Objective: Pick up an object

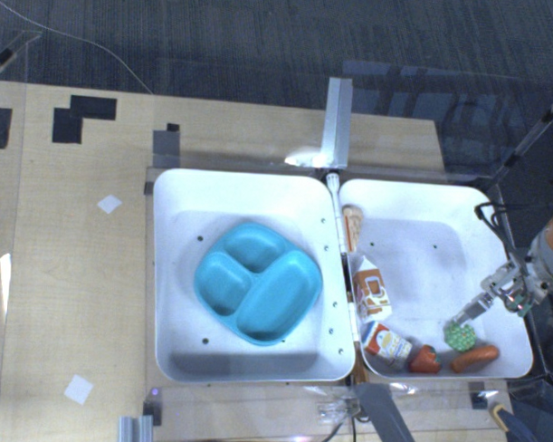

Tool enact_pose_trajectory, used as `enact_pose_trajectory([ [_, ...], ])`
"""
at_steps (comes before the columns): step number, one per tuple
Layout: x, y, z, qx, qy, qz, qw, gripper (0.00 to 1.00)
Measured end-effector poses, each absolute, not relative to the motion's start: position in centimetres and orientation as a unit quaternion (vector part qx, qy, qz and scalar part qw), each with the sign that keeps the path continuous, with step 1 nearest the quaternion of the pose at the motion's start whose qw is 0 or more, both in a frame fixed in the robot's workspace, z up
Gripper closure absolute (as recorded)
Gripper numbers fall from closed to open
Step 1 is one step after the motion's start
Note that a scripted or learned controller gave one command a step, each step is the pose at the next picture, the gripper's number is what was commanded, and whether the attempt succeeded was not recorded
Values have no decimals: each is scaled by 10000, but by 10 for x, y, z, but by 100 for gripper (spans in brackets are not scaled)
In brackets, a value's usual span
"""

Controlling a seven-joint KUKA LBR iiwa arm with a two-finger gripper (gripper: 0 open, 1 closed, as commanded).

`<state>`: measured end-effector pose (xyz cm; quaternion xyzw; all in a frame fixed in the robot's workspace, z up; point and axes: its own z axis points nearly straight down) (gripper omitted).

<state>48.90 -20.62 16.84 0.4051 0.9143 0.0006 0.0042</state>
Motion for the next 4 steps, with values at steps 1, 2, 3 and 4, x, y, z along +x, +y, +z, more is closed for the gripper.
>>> enact_pose_trajectory([
  [1, 489, -164, 154, 1486, 9889, 1, 38, 0],
  [2, 489, -164, 154, 1487, 9889, 1, 39, 0],
  [3, 500, -86, 132, 276, 9996, 2, 39, 0],
  [4, 503, -86, 144, 295, 9995, 6, 81, 100],
])
